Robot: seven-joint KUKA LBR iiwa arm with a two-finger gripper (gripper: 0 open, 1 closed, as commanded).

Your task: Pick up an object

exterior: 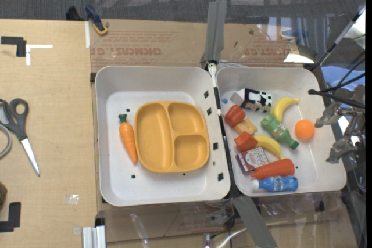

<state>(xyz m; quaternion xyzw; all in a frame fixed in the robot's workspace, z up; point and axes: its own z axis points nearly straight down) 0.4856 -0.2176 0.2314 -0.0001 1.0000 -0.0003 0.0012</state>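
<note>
The right bin [325, 177] holds several toy items. An orange ball [304, 129] lies toward its right side, apart from the rest. A banana [285, 107] and a black-and-white carton [257, 100] lie at the back. A green bottle [279, 130], a second banana [268, 145], a red pepper [235, 115] and a red block [245, 141] crowd the middle. At the front lie a red packet [254, 158], an orange-red carrot shape [273, 168] and a blue bottle [278, 184]. In the left bin [110, 183], a carrot [128, 139] rests beside a yellow divided plate [172, 136].
Scissors [20, 128] lie on the wooden bench at the far left. A grey divider strip [215, 38] runs back from between the bins. Metal fixtures [337, 136] and dark rods stand just outside the right bin's right wall.
</note>
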